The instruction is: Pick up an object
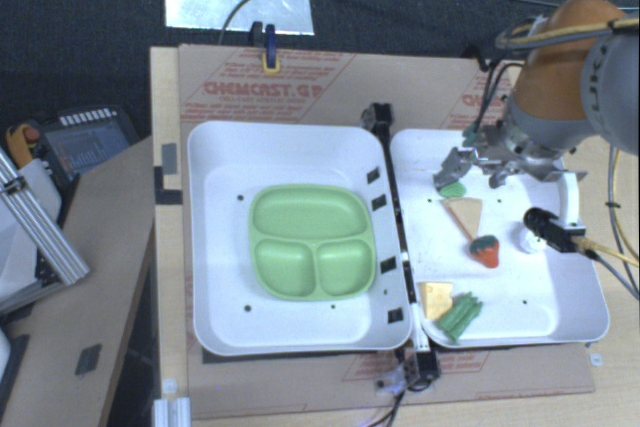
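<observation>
- Grey two-finger gripper (472,169) hangs over the right white bin's (570,310) far-left part; its grip can't be made out.
- Small green piece (453,188) lies just beneath it.
- Tan wedge-shaped slice (465,213) and red strawberry-like toy (486,251) sit nearer.

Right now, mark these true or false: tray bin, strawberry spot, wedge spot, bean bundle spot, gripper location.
1. The pale green three-compartment plastic tray lies in the left white bin. True.
2. The red toy strawberry with a green top lies in the tray. False: it lies on the floor of the right white bin.
3. The tan triangular wedge lies just up-left of the strawberry. True.
4. The dark green toy bean bundle sits at the right bin's far rim. False: it lies near the front-left corner, beside a yellow square piece.
5. The gripper hovers over the left bin. False: it is over the right bin's far part.
</observation>
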`<action>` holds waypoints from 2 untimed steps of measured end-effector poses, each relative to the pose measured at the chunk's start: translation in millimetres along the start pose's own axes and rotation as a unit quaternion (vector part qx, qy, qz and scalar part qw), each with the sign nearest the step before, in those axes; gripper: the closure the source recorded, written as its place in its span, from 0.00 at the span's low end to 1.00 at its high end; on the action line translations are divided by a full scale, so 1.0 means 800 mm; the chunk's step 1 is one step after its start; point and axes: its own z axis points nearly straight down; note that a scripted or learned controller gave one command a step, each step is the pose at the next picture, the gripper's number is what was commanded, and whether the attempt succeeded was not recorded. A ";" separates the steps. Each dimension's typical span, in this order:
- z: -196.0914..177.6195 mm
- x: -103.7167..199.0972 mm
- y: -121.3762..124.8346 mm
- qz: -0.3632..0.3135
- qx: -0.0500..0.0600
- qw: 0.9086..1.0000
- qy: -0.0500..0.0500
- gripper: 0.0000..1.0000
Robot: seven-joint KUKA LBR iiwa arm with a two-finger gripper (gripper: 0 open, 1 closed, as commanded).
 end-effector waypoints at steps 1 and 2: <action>0.057 -0.010 0.001 0.001 0.002 1.000 0.000 0.00; 0.117 -0.012 0.004 0.001 -0.002 1.000 -0.002 0.00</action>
